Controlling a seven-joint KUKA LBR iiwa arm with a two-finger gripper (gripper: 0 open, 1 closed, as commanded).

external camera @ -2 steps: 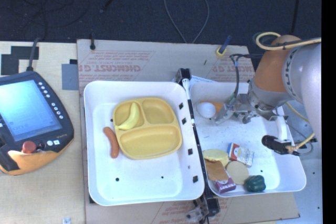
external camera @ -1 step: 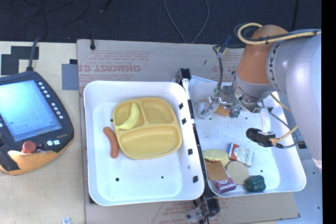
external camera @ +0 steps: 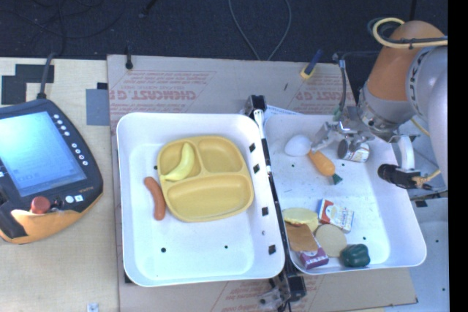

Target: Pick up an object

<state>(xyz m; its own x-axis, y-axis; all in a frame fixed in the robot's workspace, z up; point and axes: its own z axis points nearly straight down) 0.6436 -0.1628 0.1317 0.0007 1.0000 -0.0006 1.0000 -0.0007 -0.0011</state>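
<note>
The green pepper (external camera: 355, 255) and purple carton (external camera: 315, 258) lie well forward of the end effector (external camera: 342, 137). The carrot (external camera: 322, 162), the likeliest pick, lies just beneath the end effector, whose finger spread cannot be determined.

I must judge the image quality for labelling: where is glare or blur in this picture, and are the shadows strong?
Camera view: the lit tablet screen is washed out to pale blue; the white egg nearly blends into the bright right bin; the gripper looks soft; shadows are faint; the background is dark.
</note>
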